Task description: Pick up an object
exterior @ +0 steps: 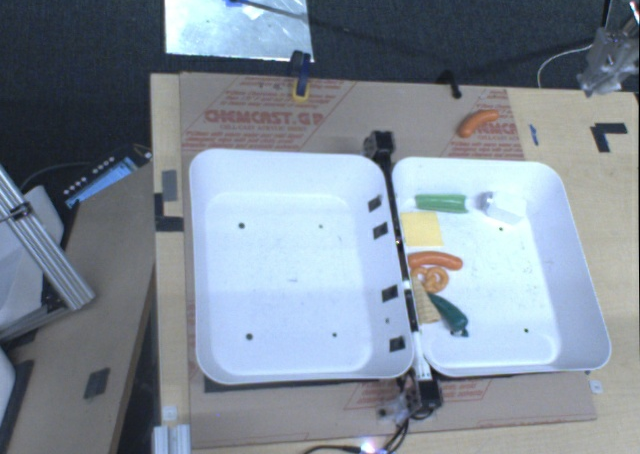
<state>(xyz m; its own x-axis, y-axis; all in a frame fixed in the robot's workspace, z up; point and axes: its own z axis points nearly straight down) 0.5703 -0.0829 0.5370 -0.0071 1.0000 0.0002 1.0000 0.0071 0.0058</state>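
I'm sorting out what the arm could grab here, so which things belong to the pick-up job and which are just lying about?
For the job, in the right bin:
green tube
yellow block
orange sausage
dark green piece
clear pale piece

Lying about:
orange sausage on the bench
yellow clamp
left bin

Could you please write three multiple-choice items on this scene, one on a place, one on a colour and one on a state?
1. Where does the yellow square lie?
A. left bin
B. right bin
C. on the bench

2. What colour is the long item at the right bin's top?
A. green
B. red
C. blue

3. How does the orange sausage lie?
A. in a bin
B. outside the bins, on the bench

Key: 1 B, it is by that bin's left wall; 2 A, plainly green; 3 B, it rests on cardboard above the bin.
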